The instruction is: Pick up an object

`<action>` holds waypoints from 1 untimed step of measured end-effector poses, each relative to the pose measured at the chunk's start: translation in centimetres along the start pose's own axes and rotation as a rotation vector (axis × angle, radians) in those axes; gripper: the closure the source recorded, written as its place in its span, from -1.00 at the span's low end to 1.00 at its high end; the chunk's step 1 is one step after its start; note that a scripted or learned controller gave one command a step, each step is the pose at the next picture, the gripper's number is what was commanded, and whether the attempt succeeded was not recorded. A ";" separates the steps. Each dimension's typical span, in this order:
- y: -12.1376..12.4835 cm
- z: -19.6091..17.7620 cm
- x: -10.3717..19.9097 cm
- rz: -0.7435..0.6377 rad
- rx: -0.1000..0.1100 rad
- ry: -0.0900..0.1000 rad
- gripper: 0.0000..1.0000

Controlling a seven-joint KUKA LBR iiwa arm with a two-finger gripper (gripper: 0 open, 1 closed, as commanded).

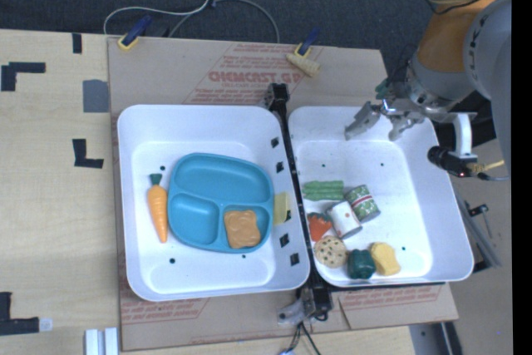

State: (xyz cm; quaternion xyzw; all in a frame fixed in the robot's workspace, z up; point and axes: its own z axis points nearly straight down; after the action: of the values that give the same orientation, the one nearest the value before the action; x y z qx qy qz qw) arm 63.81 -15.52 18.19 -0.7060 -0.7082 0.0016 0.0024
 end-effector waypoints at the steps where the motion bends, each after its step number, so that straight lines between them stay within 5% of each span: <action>1: -4.4 3.8 1.6 0.004 0.002 0.000 -1.00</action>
State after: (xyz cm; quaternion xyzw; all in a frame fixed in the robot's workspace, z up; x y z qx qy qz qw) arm 59.38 -13.91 14.41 -0.7073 -0.7069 0.0024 0.0031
